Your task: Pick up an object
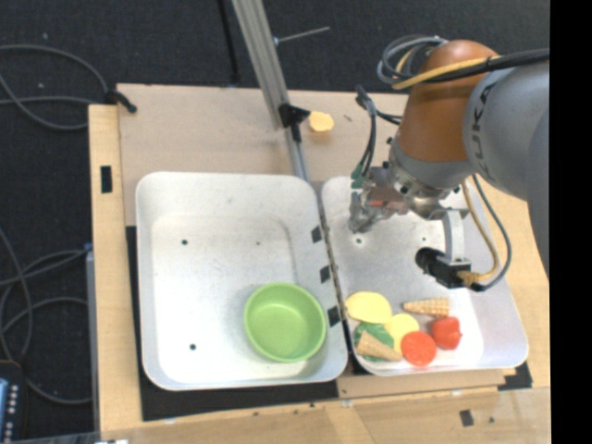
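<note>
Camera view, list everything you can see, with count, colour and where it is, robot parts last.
Bins: two, white, side by side on the bench.
Bowl: one, green, near corner of the left bin.
Toy foods: a cluster, yellow, red, tan and green, near end of the right bin.
Small piece: one, yellow, on the bench beyond the bins.
Bench: one, tan.
Arm: one, grey and orange, reaching from the right.
Gripper: one, above the right bin's far end.

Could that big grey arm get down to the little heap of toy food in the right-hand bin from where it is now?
Probably yes. The gripper hangs over the far end of the right bin, and the toy food lies bunched in the near end of the same bin with bare floor between and nothing above it.
</note>
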